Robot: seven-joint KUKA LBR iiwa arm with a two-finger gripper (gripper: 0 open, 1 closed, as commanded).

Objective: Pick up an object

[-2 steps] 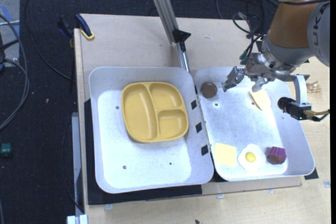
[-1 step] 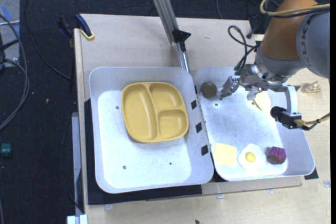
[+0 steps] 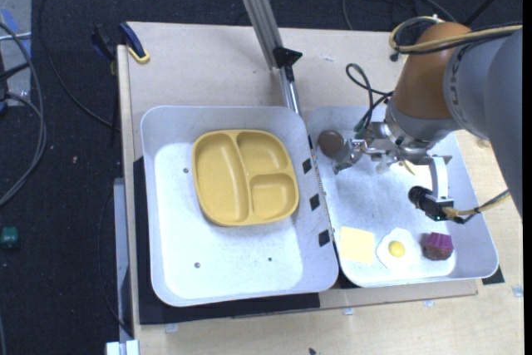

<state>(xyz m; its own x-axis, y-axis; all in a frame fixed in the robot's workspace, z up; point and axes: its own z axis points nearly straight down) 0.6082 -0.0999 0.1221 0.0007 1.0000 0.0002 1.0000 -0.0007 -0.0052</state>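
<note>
Hand [image 3: 359,152] low in right bin [image 3: 474,204], grip state unclear; brown ball [image 3: 330,143] just left; cheese [image 3: 358,244], egg [image 3: 396,248], purple piece [image 3: 437,245] well below

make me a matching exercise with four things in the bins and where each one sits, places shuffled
Things:
1. yellow divided plate
2. brown round object
3. fried egg
4. purple object

Places:
A. right bin, near edge, between the pale yellow slice and the purple object
B. left bin
C. right bin, near right corner
D. right bin, far left part, just left of the claw

Pairs: 1-B, 2-D, 3-A, 4-C
</note>
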